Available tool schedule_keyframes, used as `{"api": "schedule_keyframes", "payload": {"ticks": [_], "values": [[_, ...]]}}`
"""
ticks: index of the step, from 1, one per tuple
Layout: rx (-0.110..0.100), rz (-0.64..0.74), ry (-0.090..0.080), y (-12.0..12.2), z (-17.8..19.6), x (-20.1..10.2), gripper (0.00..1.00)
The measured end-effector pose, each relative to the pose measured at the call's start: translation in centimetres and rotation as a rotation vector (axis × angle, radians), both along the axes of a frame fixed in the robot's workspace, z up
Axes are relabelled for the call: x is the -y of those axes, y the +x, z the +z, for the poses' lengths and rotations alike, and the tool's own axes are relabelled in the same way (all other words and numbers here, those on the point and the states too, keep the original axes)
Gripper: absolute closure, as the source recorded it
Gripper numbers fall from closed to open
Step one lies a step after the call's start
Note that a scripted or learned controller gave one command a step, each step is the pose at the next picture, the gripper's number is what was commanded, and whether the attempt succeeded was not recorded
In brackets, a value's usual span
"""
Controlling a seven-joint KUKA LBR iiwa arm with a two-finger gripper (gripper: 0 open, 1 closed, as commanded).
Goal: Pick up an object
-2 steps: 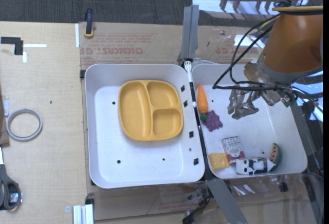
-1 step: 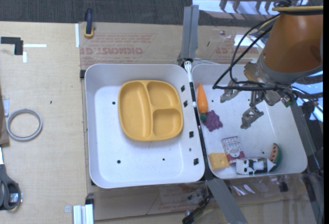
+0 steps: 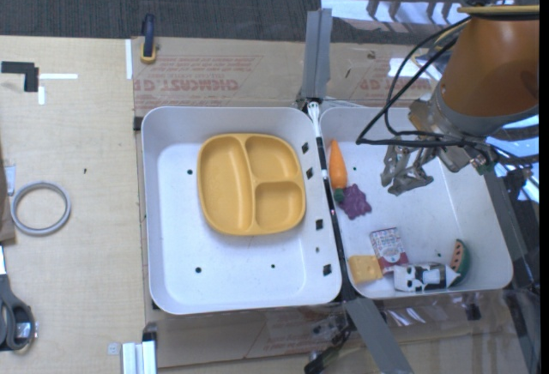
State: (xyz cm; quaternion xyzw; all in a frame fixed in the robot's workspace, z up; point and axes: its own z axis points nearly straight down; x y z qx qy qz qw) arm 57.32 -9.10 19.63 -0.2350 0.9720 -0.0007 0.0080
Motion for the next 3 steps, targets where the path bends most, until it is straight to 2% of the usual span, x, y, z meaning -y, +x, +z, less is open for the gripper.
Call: {"api": "schedule_keyframes", "payload": {"ticks": [1, 2, 3], "values": [[-0.013, -0.388, 0.001, -1.7, -10.4, 5.8, 1.00], [-0.014, -0.509, 0.002, -6.5, -10.4, 10.2, 1.00], [-0.012, -0.731, 0.004, -7.5, -10.4, 13.0, 1.00]]}}
